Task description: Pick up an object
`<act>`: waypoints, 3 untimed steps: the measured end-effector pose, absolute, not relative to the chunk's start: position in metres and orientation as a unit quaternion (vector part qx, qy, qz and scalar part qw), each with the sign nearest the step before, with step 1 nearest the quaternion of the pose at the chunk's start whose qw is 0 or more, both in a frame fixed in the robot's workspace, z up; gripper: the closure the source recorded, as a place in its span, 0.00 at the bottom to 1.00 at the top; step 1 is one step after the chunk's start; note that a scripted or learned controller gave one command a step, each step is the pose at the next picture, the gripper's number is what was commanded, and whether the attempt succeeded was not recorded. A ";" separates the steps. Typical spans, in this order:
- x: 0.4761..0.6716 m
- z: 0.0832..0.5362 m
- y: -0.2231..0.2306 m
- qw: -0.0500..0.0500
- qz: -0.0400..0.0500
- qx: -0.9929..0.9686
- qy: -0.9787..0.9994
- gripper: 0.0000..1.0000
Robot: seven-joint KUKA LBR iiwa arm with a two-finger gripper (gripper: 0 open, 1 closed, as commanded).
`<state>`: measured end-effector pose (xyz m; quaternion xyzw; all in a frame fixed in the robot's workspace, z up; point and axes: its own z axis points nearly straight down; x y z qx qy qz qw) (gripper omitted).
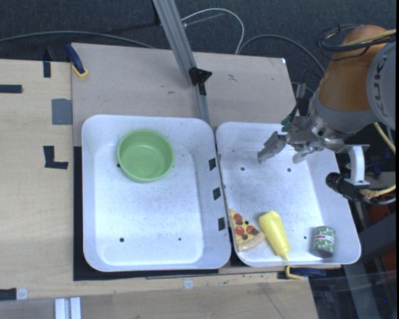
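two white bins (93,178), no readable labels; jaws (282,150) spread apart, nothing between them

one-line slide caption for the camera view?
KUKA gripper open above the right bin; pizza slice, yellow bottle, can below; green bowl left.

A wooden bench (26,178) bears two white bins (96,244) side by side.
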<state>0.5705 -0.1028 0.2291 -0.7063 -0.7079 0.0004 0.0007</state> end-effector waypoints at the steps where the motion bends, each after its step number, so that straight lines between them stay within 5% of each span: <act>1: 0.571 0.229 -0.103 0.001 0.000 -0.706 -0.708 0.00; 3: 0.558 0.113 -0.103 0.003 0.003 -0.707 -0.707 0.00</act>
